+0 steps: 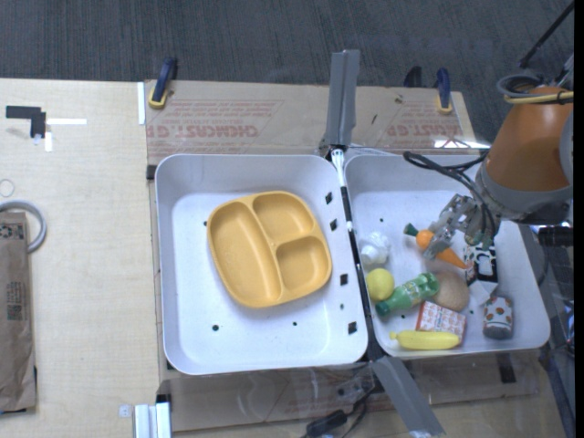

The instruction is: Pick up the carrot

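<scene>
Your pincer (453,228), grip state unclear, hovers right-centre over the carrot (436,247), which lies slanting toward lower right.

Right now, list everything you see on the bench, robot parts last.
bins: 2, white, side by side
plate: 1, yellow, three sections, left bin
carrot: 1, orange, right bin, at the gripper
bottle: 1, green, right bin
lemon: 1, yellow, by the bottle
banana: 1, yellow, right bin front
carton: 1, red and white, above the banana
clamps: 2, blue, back edge
gripper: 1, grey, over the carrot
</scene>
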`<action>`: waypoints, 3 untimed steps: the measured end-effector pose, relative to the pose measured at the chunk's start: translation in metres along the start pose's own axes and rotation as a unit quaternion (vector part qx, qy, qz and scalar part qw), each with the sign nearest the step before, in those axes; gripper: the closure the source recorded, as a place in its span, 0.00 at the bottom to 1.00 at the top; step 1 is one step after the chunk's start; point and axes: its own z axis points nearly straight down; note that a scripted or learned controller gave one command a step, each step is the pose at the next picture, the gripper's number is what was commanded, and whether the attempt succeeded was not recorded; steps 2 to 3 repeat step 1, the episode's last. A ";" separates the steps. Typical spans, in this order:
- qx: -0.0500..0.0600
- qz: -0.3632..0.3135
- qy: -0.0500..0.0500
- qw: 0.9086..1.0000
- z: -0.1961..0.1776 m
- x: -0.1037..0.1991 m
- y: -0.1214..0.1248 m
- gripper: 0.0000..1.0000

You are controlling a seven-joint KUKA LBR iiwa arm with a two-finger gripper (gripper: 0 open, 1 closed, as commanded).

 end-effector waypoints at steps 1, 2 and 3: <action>0.002 0.085 0.002 0.996 -0.107 -0.036 0.013 1.00; 0.002 0.085 0.002 0.996 -0.107 -0.036 0.013 1.00; 0.002 0.085 0.002 0.996 -0.107 -0.036 0.013 1.00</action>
